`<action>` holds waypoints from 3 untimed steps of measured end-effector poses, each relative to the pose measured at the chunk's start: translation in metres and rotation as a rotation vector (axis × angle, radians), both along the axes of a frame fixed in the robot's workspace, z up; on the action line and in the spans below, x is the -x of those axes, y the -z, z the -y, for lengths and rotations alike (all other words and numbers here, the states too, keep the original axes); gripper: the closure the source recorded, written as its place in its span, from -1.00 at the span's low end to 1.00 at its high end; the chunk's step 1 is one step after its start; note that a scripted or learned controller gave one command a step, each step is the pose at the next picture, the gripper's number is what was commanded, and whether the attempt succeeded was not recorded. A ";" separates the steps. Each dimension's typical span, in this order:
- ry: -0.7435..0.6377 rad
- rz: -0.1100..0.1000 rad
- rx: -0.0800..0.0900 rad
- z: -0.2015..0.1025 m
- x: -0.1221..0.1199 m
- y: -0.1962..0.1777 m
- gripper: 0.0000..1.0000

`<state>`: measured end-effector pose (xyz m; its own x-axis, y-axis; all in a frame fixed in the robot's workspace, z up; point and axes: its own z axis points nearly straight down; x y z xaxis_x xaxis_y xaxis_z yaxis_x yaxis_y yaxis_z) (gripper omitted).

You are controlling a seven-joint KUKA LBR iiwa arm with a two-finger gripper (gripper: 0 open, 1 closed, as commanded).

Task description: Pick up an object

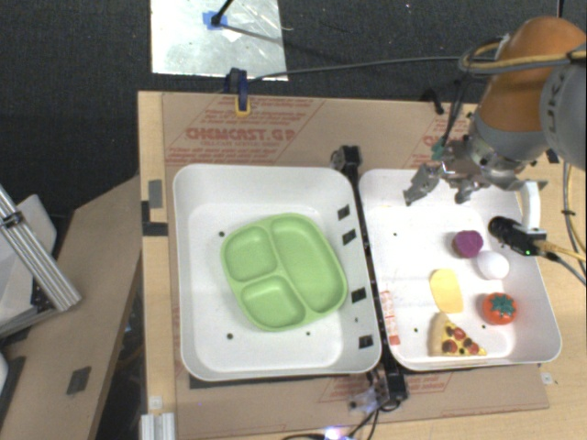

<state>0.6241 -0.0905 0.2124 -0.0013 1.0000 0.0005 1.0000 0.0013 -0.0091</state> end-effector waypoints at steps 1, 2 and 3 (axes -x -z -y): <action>-0.002 0.010 0.001 0.000 -0.002 -0.006 -1.00; 0.000 0.007 0.001 0.009 0.001 0.043 -1.00; 0.000 0.008 0.001 0.012 -0.005 0.087 -1.00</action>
<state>0.6292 -0.1025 0.1250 -0.0010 1.0000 -0.0003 1.0000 0.0010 -0.0016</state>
